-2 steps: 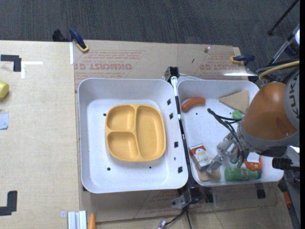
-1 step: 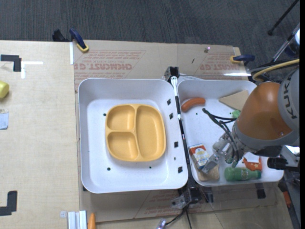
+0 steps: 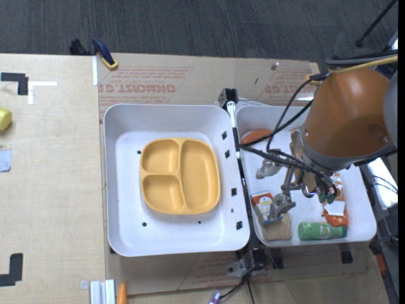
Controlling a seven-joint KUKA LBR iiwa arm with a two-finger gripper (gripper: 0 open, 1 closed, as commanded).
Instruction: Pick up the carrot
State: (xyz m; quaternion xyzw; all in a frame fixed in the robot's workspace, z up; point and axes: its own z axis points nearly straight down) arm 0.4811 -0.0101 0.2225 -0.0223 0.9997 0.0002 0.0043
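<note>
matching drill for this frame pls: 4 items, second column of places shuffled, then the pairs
Items:
1. yellow divided plate
2. green bottle
3. pincer
4. blue-and-yellow clamp

Places:
A. near edge of the right bin, lying on its side
B. on the cardboard beyond the left bin's far left corner
C. middle of the left bin
D. low over the right bin's near left part, above a red-and-white packet

Pairs: 1-C, 2-A, 3-D, 4-B

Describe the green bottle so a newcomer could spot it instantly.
Start at the right white bin, the one under the arm, and go to its near right corner. The green bottle lies there on its side along the front wall, right of a tan, bread-like item. It is the only green thing in either bin.
</note>
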